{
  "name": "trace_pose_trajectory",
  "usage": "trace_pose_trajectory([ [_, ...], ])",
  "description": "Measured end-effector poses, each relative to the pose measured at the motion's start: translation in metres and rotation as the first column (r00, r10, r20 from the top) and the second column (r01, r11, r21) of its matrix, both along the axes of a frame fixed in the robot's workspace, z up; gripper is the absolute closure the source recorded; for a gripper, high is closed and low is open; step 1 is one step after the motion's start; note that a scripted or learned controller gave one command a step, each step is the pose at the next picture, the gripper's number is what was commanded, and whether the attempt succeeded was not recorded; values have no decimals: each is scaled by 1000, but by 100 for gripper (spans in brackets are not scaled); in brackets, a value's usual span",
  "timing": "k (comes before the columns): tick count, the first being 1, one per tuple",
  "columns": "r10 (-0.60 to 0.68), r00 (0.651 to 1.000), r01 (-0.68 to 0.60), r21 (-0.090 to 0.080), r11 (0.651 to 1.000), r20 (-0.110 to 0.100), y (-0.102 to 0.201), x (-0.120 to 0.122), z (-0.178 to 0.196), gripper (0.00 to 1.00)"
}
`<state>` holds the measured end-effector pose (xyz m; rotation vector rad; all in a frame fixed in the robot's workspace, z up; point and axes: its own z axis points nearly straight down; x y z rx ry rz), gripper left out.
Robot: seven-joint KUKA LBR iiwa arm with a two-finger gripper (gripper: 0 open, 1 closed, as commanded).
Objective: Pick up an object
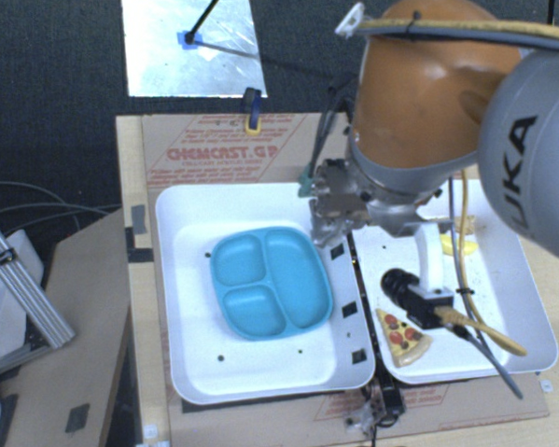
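**Camera view: gripper poised at the bins' shared wall, plate nearest**

The gripper (333, 220) hangs above the far end of the wall shared by the two bins; whether it is open or closed cannot be told from this angle. A blue divided plate (269, 284) lies flat in the middle of the left bin (183, 260), its far right corner just beside the gripper. A toy pizza slice (404, 336) lies in the right bin (521, 294), near that bin's near left corner. The plate looks the likelier target. Its raised rim offers the only hold, so the descent should straddle that rim squarely, clear of the bin wall, and close firmly before lifting.
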<state>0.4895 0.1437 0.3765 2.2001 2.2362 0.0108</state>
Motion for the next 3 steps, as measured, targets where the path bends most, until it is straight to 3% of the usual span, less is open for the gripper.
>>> trace_pose_trajectory([
  [1,-9,1000,9,4,1000,4,31,-1,90,100],
  [2,-6,1000,6,1,1000,-2,29,-1,96,100],
  [3,-7,1000,7,-4,1000,-16,94,-5,-13,100],
])
